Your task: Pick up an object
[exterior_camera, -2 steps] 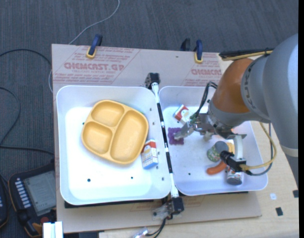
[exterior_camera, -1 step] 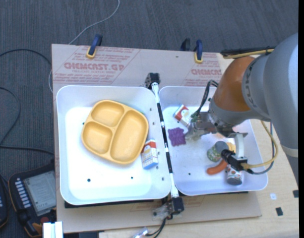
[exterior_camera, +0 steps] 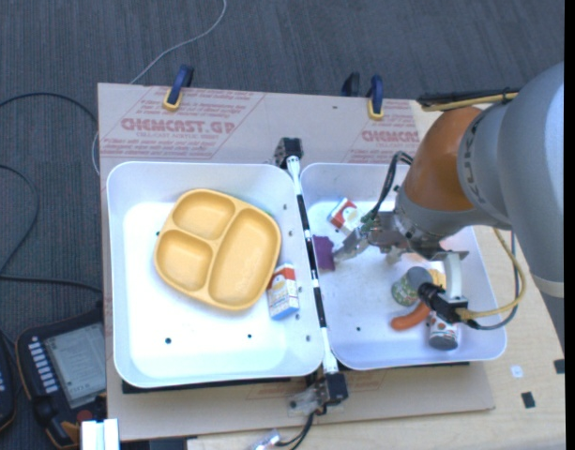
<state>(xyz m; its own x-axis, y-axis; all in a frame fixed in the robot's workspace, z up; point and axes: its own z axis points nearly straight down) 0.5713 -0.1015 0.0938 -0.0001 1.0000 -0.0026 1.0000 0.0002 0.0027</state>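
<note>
- Two white bins sit side by side on the bench: the left bin (exterior_camera: 128,251) at centre-left of the frame, the right bin (exterior_camera: 362,340) at centre-right.
- Reaching in from the right edge, the grey arm (exterior_camera: 522,157) with its orange band ends in the gripper (exterior_camera: 351,244), low over the upper left part of the right bin.
- Whether the gripper is open or closed cannot be told; its tip is blurred.
- A purple block (exterior_camera: 322,252) lies just left of the gripper tip, against the divider between the bins.
- A red-and-white packet (exterior_camera: 342,214) lies just above the tip.
- Toward the lower right of that bin are a greenish round object (exterior_camera: 405,292), an orange carrot-like piece (exterior_camera: 411,321) and a small can (exterior_camera: 443,334).
- A yellow divided plate (exterior_camera: 217,248) fills the middle of the left bin, with a small carton (exterior_camera: 283,292) touching its lower right edge.
</note>
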